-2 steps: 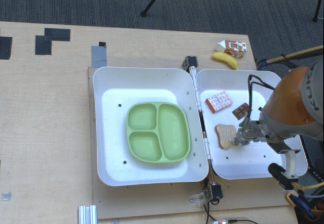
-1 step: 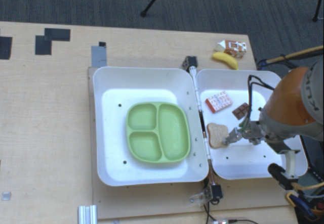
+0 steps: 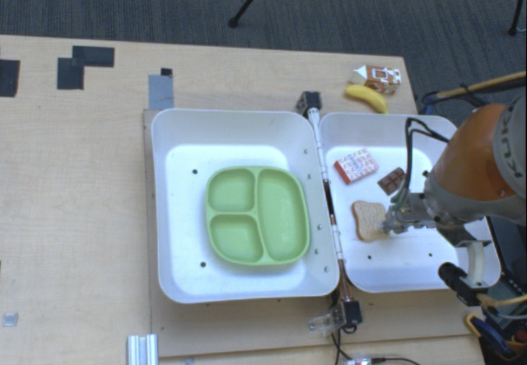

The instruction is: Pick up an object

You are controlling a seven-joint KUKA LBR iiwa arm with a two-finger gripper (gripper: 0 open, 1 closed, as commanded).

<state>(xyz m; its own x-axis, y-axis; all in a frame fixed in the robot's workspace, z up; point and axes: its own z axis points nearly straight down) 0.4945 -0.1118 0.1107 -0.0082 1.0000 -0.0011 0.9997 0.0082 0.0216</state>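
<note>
In the right bin (image 3: pixel 387 269) lie a slice of toast (image 3: pixel 368 220), a red and white packet (image 3: pixel 355 166) and a small brown block (image 3: pixel 391 181). My gripper (image 3: pixel 397 217) reaches in from the right and hovers low at the toast's right edge, just below the brown block. The orange and grey wrist (image 3: pixel 473 170) covers the bin's right side. Nothing is visibly held between the fingers.
The left bin (image 3: pixel 177 190) holds a green three-compartment plate (image 3: pixel 256 216). Behind the right bin, on the bench, sit a banana (image 3: pixel 366 96) and a small carton (image 3: pixel 380 76). A metal clamp (image 3: pixel 310 102) marks the seam between the bins.
</note>
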